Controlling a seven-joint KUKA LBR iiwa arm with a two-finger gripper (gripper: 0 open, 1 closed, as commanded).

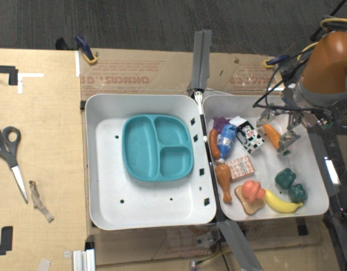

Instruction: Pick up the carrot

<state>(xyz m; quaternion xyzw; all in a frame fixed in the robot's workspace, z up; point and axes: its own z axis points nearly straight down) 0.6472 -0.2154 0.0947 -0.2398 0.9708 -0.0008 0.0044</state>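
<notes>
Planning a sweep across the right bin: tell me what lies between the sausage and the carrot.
In the camera view, the blue bottle and the dice box lie between the sausage and the carrot.

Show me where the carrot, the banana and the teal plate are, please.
carrot (271,135): camera view, middle of its orange body, right bin, beside the gripper.
banana (281,203): camera view, middle of its yellow curve, right bin's near edge.
teal plate (140,145): camera view, floor of its large compartment, left bin.

The carrot (271,135) is seen as a short orange piece, lying tilted in the right bin's upper part, near the far right wall. It is placed just right of a black-and-white dotted box, partly crossed by thin metal.
</notes>
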